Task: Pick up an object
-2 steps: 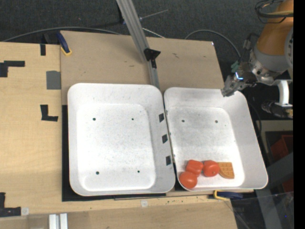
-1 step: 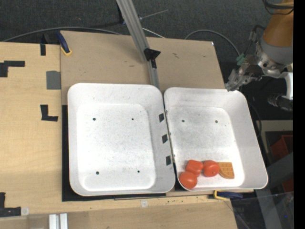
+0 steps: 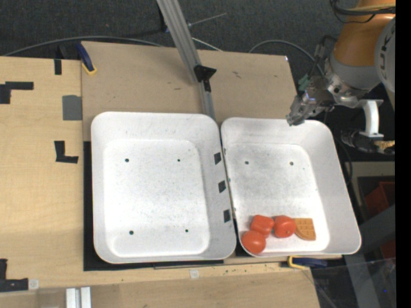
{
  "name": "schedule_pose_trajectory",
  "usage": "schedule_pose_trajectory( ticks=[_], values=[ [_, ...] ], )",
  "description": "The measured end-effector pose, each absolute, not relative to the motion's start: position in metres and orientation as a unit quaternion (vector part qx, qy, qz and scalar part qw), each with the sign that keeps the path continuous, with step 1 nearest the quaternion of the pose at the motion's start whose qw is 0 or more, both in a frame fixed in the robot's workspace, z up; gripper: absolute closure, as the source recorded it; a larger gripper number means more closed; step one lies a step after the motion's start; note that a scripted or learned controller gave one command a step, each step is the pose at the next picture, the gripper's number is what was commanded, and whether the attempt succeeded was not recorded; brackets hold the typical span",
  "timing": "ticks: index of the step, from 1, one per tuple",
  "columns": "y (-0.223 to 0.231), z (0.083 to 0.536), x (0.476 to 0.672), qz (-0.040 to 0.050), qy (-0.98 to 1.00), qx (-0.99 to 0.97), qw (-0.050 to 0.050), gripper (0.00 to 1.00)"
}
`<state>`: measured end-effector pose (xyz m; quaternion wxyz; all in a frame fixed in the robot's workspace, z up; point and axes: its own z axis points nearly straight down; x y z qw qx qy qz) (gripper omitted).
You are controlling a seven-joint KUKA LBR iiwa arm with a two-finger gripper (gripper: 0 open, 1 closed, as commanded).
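Above the far right corner of the right shallow white plastic bin hang my jaws, at the end of my grey arm with its orange band; whether they stand apart or together I cannot tell. Most of that bin's speckled floor lies bare beneath me. Its contents crowd the near edge: three small round red-orange pieces touching one another, and just beside them on the right a flat tan waffle-like piece. The left shallow white plastic bin sits edge to edge with the right one. Both rest on the pale wooden table, where a slanted grey metal rail reaches in from the far side. Dark carpet lies beyond.
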<state>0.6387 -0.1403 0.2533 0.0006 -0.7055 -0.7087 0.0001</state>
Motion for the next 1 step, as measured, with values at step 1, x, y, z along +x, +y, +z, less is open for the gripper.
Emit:
schedule_pose_trajectory(
  ticks=[1],
  values=[
    [-0.0888,0.2379,0.6377,0.0007,-0.709,-0.705,0.002,1.00]
  ],
)
